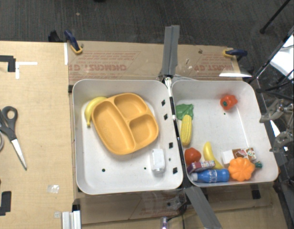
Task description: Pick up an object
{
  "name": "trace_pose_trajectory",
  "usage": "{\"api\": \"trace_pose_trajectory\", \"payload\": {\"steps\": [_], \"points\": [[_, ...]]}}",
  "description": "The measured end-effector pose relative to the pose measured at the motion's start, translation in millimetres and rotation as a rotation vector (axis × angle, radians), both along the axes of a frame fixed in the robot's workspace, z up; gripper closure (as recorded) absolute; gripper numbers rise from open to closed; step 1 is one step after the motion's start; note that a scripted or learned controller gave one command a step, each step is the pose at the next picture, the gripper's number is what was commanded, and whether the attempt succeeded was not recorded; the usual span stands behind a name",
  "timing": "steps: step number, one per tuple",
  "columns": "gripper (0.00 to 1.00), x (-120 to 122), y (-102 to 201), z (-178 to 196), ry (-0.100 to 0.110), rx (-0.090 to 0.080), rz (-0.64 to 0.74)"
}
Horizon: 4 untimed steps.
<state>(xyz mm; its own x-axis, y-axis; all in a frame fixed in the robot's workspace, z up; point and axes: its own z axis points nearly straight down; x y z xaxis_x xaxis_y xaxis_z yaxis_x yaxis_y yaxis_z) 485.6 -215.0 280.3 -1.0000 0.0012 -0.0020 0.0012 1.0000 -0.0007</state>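
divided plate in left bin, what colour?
Orange-yellow; the divided plate shows clearly in the camera view, lying in the left bin.

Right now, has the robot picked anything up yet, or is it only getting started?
It looks barely started. Nothing appears lifted: the corn, tomato, blue bottle and small pumpkin all lie in the right bin, and the yellow plate sits in the left one. The whole pick remains.

Dark grey carpeted floor [137,11] along the top. Pale wooden bench top [32,128] at left, bearing grey-handled scissors [12,133] and black tape marks. Brown printed cardboard sheet [118,63], held by blue-and-yellow clamps [73,42], lies under the bins.
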Motion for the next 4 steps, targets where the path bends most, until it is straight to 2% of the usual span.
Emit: {"api": "trace_pose_trajectory", "payload": {"steps": [1,2,3,4], "points": [[0.0,9.5,11.3,-136.7,0.0,0.0,0.129],[0.0,8.7,71.9,-188.1,-0.001,0.0,0.048],[0.0,-3.4,100.7,-188.2,0.0,0.0,0.033],[0.0,52.1,113.4,-187.0,-0.003,0.0,-0.076]]}}
